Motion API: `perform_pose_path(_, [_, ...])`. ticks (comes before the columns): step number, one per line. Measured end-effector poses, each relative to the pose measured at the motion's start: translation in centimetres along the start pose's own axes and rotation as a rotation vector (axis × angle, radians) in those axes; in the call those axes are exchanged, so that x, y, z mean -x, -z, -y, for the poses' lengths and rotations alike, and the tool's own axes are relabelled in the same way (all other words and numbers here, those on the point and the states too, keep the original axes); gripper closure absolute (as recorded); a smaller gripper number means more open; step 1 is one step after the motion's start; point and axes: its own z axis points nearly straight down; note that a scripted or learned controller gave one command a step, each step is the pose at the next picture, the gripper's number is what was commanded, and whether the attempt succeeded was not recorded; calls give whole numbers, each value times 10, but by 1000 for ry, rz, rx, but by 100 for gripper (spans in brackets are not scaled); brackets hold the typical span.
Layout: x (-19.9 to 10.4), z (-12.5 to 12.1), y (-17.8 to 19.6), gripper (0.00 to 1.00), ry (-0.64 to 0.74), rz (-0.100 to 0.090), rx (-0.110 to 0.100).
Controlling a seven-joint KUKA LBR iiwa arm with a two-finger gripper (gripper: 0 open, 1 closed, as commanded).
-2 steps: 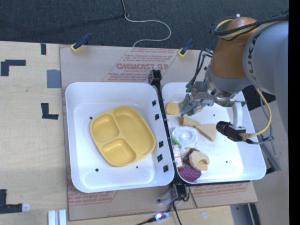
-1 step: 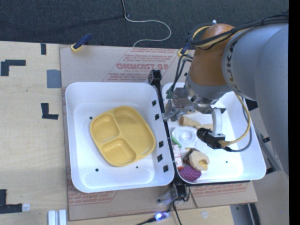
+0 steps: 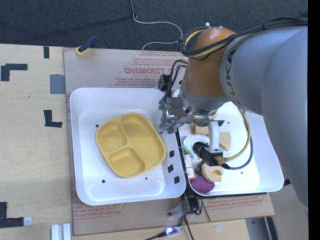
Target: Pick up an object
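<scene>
Fingers of the gripper [image 3: 200,134] are hidden beneath the wrist housing and the orange band; whether they are spread or closed, or hold anything, cannot be told. Grey arm [image 3: 270,79] enters from the right and hangs over the inner half of the right bin [image 3: 265,169], close to the seam between the two bins. A black cable [image 3: 240,154] loops from the wrist across that bin.

Right bin contents, partly covered by the arm: a purple object [image 3: 202,185] at the near inner corner, a pale tan piece [image 3: 212,173] just beside it, further tan pieces [image 3: 224,140] nearer the wrist, and a small red-and-white item [image 3: 189,163] along the inner wall. None of these is seen between the fingers.

Left bin [image 3: 82,134]: a yellow three-compartment tray [image 3: 131,144], lying flat and turned at an angle.

Both bins rest on a brown cardboard sheet [image 3: 115,69] printed in red, laid on a light wood counter [image 3: 30,149] marked with black tape shapes. A yellow-and-blue clip [image 3: 86,45] sits at the sheet's far left corner. Behind the counter lies dark carpeted floor [image 3: 60,9], crossed by a thin white wire [image 3: 155,24].
</scene>
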Motion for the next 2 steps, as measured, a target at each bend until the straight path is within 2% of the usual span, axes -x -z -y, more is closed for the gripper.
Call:
perform_pose_path(1, [-48, 2, -3, 100, -1, 1, 0])
perform_pose_path(2, [-36, 7, -9, 100, -6, 4, -1])
